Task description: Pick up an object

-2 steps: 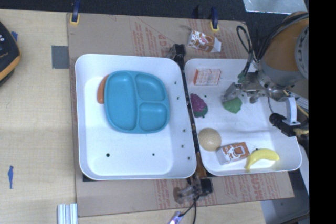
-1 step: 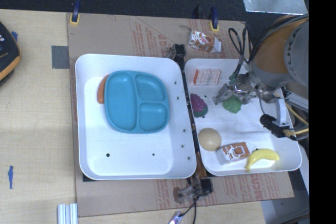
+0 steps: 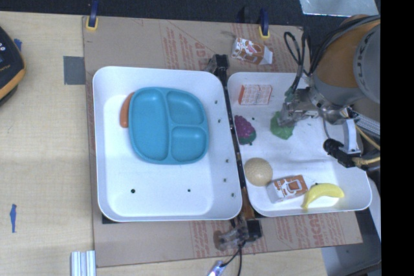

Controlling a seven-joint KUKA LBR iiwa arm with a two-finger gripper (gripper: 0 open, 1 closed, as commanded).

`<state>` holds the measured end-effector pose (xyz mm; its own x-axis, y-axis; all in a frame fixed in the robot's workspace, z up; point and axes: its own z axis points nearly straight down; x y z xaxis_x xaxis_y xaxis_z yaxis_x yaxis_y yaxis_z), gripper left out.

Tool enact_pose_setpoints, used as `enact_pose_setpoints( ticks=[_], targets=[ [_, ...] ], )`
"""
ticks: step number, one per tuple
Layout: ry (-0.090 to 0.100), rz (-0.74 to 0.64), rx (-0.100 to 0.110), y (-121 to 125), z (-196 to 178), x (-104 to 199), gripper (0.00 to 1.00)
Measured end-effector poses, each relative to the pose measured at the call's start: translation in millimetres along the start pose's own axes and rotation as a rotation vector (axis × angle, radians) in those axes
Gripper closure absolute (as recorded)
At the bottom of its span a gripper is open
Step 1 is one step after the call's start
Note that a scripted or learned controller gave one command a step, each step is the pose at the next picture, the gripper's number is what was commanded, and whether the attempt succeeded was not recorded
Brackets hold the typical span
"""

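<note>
My gripper [image 3: 289,114] reaches in from the right over the right bin [image 3: 291,210], low above a green object [image 3: 282,128] near the bin's middle. Its fingers sit right at the top of that green object, and whether they grip it is not clear. Around it in the same bin lie a purple grape bunch [image 3: 244,129], a beige ball [image 3: 258,171], a yellow banana [image 3: 322,194], a small orange-and-white carton [image 3: 288,187] and a white packet [image 3: 255,95].
The left bin [image 3: 110,203] holds a blue divided plate [image 3: 168,125] with an orange object [image 3: 123,112] tucked under its left edge. A snack packet [image 3: 251,50] lies on the cardboard behind the bins. Black cables [image 3: 343,153] hang at the arm's right side.
</note>
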<state>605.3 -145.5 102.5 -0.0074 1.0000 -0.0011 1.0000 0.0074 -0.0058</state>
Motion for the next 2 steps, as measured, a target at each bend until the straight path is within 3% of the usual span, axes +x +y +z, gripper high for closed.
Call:
enact_pose_setpoints(
  ticks=[1, 2],
  targets=[
    [0.001, 0.004, -0.002, -34.8, -24.8, -17.4, 1.0],
    [0.002, 0.004, -0.004, -1.7, -74.2, 18.4, 1.0]
  ],
)
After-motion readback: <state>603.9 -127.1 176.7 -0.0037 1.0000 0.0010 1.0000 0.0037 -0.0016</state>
